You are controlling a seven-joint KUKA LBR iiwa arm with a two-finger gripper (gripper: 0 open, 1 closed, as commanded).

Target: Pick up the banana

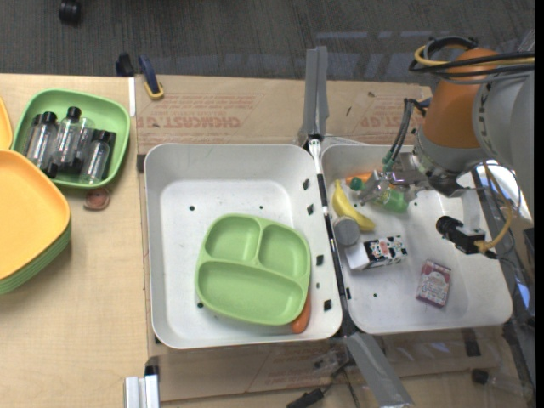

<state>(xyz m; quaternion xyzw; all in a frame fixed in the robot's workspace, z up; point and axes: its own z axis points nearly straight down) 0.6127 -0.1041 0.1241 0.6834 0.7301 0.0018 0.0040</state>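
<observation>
Two bins: the left bin (170,228) holds a green tray (253,269). Toward ten o'clock in the right bin (484,308) lies the banana (348,209), yellow, curved, untouched. At its two o'clock hovers the gripper (384,185); whether it is parted or closed I cannot tell.

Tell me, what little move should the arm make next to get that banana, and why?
Probably a short shift toward the left bin and a little downward. The gripper sits over the clutter at the back of the right bin, beside a green toy, while the banana lies just to its left, near the bin's divider wall. It likely needs centring over the banana first.
</observation>
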